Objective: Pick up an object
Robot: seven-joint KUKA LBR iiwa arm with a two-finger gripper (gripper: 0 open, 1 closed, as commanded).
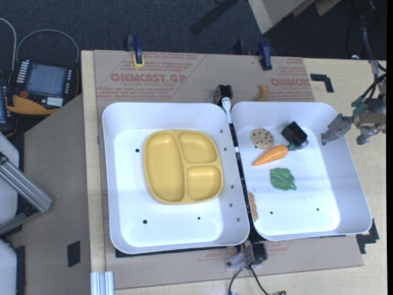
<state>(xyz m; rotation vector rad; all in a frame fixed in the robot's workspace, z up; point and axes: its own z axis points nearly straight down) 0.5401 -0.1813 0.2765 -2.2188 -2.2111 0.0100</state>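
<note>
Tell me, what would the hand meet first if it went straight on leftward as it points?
Probably the small black block in the right white bin; the hand may pass above it, depth unclear.

The divided plate (183,166) is yellow, the carrot (271,155) orange, the leaf (282,179) green, the cookie (262,137) beige (with dark dots).

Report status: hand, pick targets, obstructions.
Hand at right bin's right rim, holding nothing. Carrot, cookie, black block, green piece untouched.
</note>
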